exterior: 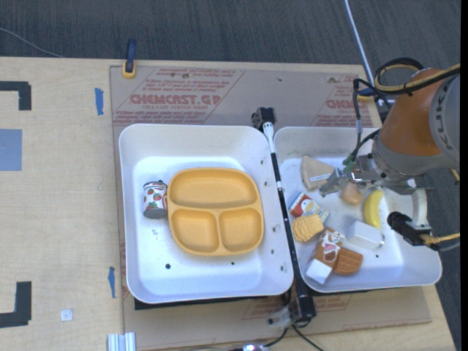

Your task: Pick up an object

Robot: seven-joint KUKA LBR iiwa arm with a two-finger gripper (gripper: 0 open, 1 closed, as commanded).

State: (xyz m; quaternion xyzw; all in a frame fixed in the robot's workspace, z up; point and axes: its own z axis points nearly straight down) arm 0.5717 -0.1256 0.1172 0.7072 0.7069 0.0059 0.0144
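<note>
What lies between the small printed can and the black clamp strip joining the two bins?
In the camera view, the yellow divided tray lies between the can and the clamp strip, in the left bin.

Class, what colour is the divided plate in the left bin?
Yellow-orange all over; the divided plate shows plainly in the camera view.

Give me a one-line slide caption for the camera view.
Robot hand low over toy food in the right bin, near a banana; yellow divided plate in the left bin.
</note>
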